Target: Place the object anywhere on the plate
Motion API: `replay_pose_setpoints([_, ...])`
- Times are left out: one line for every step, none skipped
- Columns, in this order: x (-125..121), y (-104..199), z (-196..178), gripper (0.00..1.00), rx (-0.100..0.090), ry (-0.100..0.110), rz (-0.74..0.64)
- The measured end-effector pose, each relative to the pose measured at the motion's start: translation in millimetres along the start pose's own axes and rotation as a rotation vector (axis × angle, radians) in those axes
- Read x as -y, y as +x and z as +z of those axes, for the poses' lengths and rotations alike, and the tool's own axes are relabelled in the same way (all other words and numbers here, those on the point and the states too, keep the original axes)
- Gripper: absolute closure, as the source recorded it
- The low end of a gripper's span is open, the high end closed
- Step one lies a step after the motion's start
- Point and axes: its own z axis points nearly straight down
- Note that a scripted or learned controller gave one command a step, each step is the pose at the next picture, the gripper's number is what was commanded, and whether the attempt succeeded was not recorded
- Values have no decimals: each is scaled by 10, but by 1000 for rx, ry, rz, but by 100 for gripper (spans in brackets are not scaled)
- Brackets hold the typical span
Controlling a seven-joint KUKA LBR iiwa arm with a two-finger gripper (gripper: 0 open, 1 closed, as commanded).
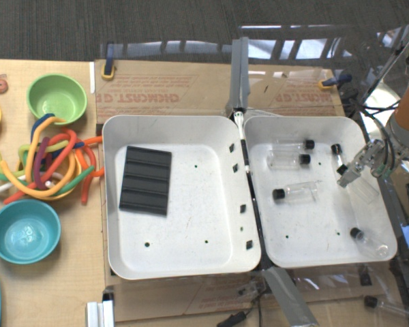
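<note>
End effector [351,170] sits over the right side of the right bin [313,231], close to its right wall, with the arm reaching in from the right. Can't tell if it's open, closed or gripping anything; it's too small and cluttered there.

Task things are clear vials with black caps, all lying flat in the right bin:
- far vial [291,145] and second vial [286,160] lie side by side in the far half, caps pointing right
- middle vial [298,193] is around bin centre, cap to the left
- corner vial [368,242] is in the near-right corner, cap end toward bin centre
- 1 more black cap [336,149] is just far-left of the end effector; its body is hard to make out against the white

Black ribbed plate [146,180] lies flat in the left half of the left bin [191,216], well apart from every vial.

Cardboard sheet [170,87] lies under both bins. On the wooden worktop [68,285] left of the bins are a green bowl [56,99] on the far side, a teal bowl [25,230] nearer, and a tangle of coloured cords [51,162] between the 2 bowls.
</note>
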Motion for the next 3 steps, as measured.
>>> replay_pose_setpoints([-191, -209, -554, 100, 3, -1, 64])
replay_pose_setpoints([-56, 154, -79, 100, -1, 0, -22])
replay_pose_setpoints([-257, -286, -429, 100, 3, -1, 30])
